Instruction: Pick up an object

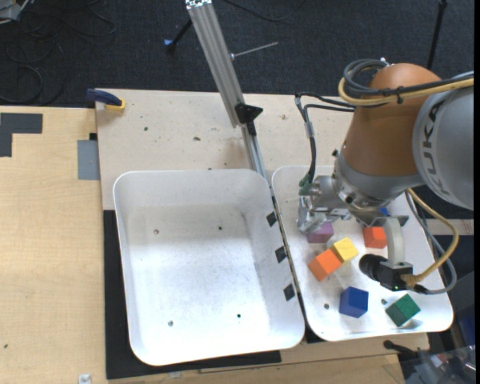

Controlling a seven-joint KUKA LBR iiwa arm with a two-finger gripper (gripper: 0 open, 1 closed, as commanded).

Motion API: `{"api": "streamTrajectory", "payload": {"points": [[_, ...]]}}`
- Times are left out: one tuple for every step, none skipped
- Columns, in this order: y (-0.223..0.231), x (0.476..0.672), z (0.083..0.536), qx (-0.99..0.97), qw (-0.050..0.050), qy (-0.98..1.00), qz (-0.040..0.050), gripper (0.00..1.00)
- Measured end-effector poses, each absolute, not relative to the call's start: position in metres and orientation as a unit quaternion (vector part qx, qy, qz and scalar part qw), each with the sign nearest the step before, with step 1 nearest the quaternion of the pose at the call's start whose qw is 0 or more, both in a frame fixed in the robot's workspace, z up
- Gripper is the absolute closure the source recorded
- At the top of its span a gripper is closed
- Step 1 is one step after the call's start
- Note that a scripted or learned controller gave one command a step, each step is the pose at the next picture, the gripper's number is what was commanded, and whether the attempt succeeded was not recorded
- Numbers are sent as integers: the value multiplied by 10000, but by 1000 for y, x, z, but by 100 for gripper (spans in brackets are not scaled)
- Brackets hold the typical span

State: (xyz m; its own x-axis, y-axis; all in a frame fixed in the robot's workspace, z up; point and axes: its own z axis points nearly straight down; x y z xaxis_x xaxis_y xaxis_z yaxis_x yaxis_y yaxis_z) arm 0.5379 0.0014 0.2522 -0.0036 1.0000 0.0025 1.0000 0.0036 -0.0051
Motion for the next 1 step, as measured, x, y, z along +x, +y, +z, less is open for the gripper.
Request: {"api": "streamTrajectory", "payload": {"points": [[59,542,241,-7055,30,-7087,16,100]]}}
